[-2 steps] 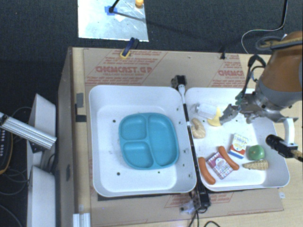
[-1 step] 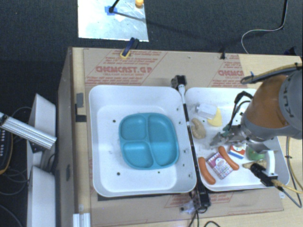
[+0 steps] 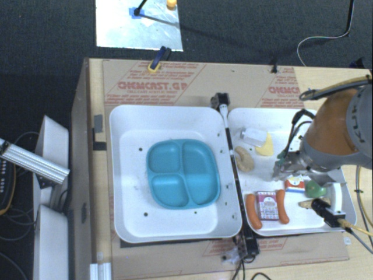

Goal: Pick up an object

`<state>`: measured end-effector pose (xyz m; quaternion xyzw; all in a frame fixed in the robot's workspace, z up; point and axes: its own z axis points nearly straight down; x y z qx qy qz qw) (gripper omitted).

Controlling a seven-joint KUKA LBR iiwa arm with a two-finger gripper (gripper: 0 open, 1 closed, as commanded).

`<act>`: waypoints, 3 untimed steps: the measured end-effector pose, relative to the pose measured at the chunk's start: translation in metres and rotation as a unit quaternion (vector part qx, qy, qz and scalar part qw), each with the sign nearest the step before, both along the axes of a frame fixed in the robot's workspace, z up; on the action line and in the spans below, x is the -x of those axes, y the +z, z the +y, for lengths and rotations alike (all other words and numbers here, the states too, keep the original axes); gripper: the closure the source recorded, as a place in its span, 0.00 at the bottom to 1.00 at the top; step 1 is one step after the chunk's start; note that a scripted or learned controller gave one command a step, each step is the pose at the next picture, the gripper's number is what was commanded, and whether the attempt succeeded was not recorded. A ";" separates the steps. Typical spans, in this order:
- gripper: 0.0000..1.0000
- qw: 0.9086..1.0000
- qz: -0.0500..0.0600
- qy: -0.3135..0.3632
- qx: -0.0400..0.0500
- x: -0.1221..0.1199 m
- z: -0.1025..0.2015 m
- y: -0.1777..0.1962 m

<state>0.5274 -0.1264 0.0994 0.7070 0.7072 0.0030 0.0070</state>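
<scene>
The fingers point(image 3: 284, 169) hang low in the right bin point(image 3: 252, 120); whether they are spread or pressed together, I cannot tell. Just at their 9 o'clock lies a tan lump point(image 3: 243, 158), a yellow piece point(image 3: 266, 146) at 11, a small red packet point(image 3: 267, 206) between two orange sausages point(image 3: 253, 210) at 7. The left bin point(image 3: 128, 121) holds a blue divided plate point(image 3: 182, 173)

Both bins white: left bin point(image 3: 125, 156), right bin point(image 3: 274, 118). Sectioned plate point(image 3: 182, 174) in left bin: light blue. Beside the plate, in right bin: yellow piece point(image 3: 266, 146), tan piece point(image 3: 244, 158), two orange sausages point(image 3: 253, 210) flanking a red-and-white carton point(image 3: 267, 206), green piece point(image 3: 315, 188).
</scene>
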 end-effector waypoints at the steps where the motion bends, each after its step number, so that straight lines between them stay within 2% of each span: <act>1: 0.00 1.000 0.000 0.000 0.000 0.000 0.000 0.000; 2: 0.00 1.000 -0.002 0.001 0.000 0.035 -0.015 -0.011; 3: 1.00 1.000 -0.003 0.001 0.001 0.034 -0.016 0.000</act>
